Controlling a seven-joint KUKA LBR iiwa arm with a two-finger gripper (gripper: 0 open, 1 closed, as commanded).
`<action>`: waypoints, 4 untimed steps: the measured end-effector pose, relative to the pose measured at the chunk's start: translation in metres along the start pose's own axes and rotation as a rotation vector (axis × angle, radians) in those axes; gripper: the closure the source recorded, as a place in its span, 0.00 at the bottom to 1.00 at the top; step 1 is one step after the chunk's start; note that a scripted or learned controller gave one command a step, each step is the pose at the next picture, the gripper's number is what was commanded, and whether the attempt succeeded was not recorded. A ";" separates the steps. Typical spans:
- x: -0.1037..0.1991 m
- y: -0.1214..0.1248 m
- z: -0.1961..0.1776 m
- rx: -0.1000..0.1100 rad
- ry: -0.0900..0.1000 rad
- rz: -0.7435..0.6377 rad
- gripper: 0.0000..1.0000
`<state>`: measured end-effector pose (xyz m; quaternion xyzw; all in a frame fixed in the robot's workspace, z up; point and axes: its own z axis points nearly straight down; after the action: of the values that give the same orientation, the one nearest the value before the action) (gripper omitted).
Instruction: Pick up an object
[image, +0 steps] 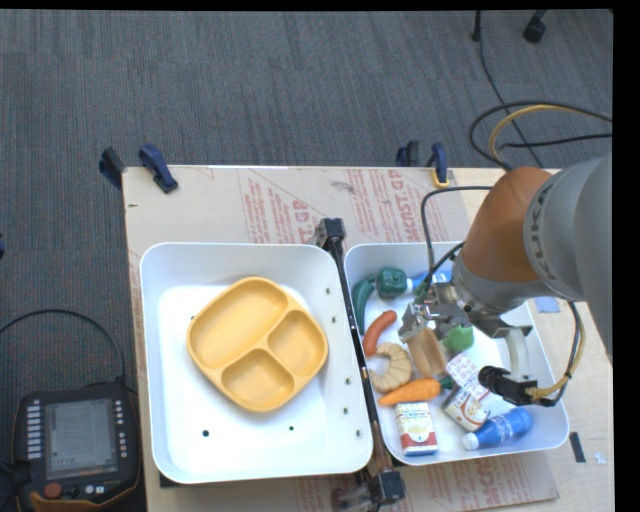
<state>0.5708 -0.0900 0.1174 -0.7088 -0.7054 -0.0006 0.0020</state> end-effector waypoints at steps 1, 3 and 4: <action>0.051 -0.038 -0.070 -0.001 -0.002 -0.008 1.00; 0.002 -0.089 -0.023 0.001 -0.002 -0.003 1.00; 0.054 -0.069 -0.070 -0.001 -0.002 -0.008 1.00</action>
<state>0.5025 -0.0360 0.1875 -0.7061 -0.7081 0.0000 0.0010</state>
